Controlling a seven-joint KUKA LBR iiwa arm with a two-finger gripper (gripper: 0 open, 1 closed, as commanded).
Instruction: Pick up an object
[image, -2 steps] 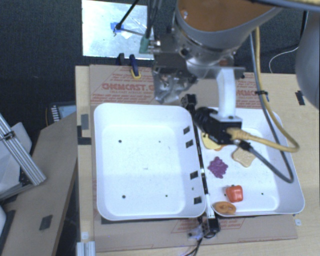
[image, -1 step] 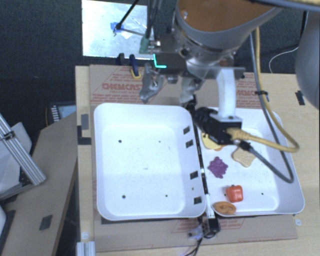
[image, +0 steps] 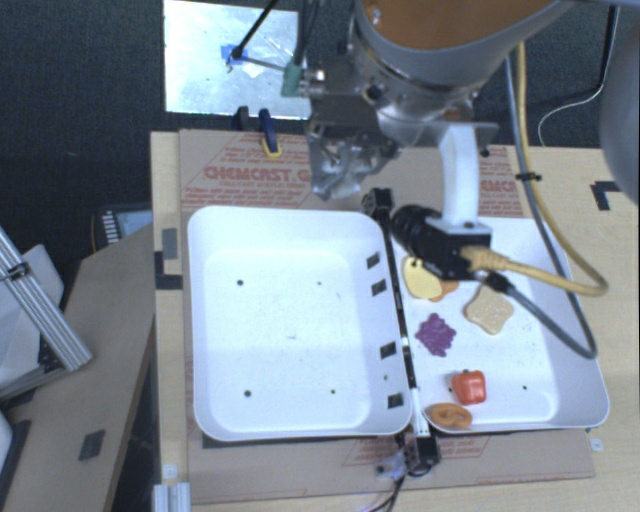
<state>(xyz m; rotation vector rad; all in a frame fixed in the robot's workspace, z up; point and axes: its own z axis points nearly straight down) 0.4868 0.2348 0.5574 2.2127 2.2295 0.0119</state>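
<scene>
The right bin (image: 560, 400) holds several small objects. A yellow flat piece (image: 422, 279) lies near its back left, partly under a black fitting. A beige bread-like piece (image: 490, 313) sits to its right and a purple grape cluster (image: 436, 334) lies further forward. A red-orange block (image: 469, 386) stands near the front, and an orange piece (image: 449, 416) rests at the front rim. My gripper (image: 342, 178) hangs blurred behind the back rim of the left bin (image: 200, 300), over the cardboard, well away from all the objects.
A black fitting (image: 432, 245) on a white post (image: 461, 180) with a yellow cable (image: 545, 280) reaches over the right bin's back left. A grey cable (image: 550, 330) crosses the bin. A divider with clips (image: 395, 300) separates the bins.
</scene>
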